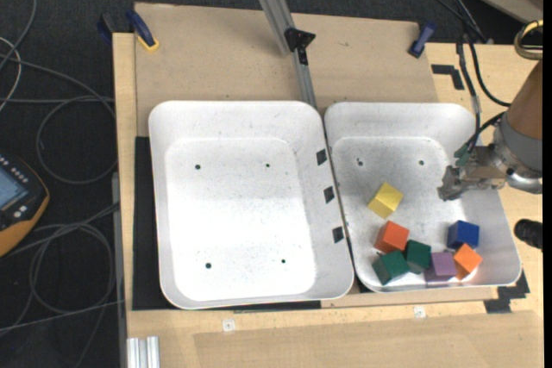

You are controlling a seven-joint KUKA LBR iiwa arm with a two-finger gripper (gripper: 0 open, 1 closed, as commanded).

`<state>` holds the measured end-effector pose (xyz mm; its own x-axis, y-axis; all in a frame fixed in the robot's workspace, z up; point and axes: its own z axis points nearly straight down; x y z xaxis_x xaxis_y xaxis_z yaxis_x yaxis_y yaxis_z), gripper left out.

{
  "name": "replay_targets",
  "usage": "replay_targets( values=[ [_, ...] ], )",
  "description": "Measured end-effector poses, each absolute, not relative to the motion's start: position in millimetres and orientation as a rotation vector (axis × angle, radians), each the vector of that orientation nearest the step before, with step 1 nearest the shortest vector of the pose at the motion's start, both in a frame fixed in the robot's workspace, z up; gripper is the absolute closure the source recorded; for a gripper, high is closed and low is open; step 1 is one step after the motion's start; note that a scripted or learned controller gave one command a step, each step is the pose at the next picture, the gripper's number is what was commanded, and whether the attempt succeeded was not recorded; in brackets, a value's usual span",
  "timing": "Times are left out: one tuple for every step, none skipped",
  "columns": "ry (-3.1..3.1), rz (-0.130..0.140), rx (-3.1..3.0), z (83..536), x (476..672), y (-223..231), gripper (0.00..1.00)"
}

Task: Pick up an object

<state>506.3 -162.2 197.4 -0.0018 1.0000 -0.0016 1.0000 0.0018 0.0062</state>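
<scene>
Arm point(524, 129) is reaching in from the right, its gripper point(452, 183) hovering over the right bin point(392, 125) above the blue block point(463, 233), grip state unclear.

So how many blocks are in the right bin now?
7, all in the right bin: yellow block, orange-red block, two green blocks, purple block, orange block, blue block. None looks hidden.

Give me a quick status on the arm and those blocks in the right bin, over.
Gripper over right bin, near its right wall, holding nothing visible. Blue block nearest, yellow block apart from the cluster. Nothing in the way.
</scene>
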Motion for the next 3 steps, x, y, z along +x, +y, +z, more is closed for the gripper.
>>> replay_targets(
  values=[
    [2.219, 0.005, 2.215, 241, 508.2, -162, 1.0],
    [2.229, 0.004, 2.216, 240, 512.7, -112, 1.0],
    [2.229, 0.005, 2.212, 250, 526.4, -62, 1.0]
  ],
)
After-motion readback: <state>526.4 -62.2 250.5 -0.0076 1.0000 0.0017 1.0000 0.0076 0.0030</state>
